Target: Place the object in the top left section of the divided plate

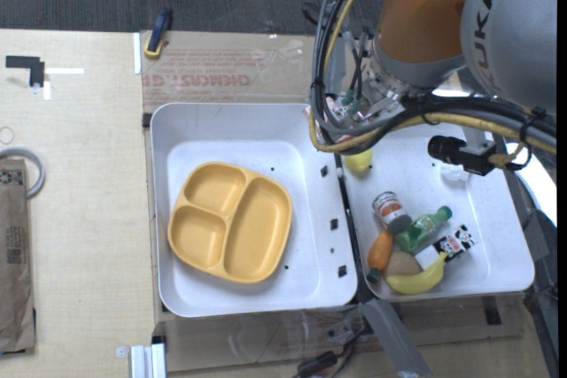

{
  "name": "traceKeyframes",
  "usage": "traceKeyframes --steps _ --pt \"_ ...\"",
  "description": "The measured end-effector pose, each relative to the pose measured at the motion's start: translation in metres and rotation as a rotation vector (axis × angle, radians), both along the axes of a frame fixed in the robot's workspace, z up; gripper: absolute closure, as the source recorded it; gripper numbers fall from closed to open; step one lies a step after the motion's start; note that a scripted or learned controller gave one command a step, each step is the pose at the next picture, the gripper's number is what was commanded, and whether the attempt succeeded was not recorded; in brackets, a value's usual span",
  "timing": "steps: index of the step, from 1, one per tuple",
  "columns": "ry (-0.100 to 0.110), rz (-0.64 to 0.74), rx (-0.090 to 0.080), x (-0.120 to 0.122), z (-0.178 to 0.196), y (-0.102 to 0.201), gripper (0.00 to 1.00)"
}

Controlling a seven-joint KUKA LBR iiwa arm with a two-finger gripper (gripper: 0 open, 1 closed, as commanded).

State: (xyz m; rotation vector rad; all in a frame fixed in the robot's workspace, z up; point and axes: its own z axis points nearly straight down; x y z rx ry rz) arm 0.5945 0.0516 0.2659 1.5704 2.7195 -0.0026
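At the near edge of the right-hand bin, a cluster of small goods lies untouched: a banana, a carrot, a green bottle, a small can and a black-and-white carton, packed close and in places touching. In the left-hand bin, just across the shared rim, the yellow divided plate sits flat, all three of its sections bare, including the top left section that the task names. Farther back in the right-hand bin, a small yellow object (possibly a lemon; too much is hidden to be sure) peeks out directly beneath the wrist of the arm, whose cables and orange band cover the jaws; whether they are spread or closed, or have hold of anything, cannot be told. Beyond, a sheet of cardboard and a blue-and-yellow tool rest on the tabletop. Judged from this, the job is barely begun: nothing has reached the plate, and a secure pick, a carry across the rim and a release remain.
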Motion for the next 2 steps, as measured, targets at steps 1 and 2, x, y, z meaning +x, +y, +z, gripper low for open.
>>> traceKeyframes --steps 1,2 --pt "0.002 0.362 0.001 0.007 -0.051 0.027 1.0" --pt "-0.001 0.391 0.0 -0.029 0.064 0.105 1.0"
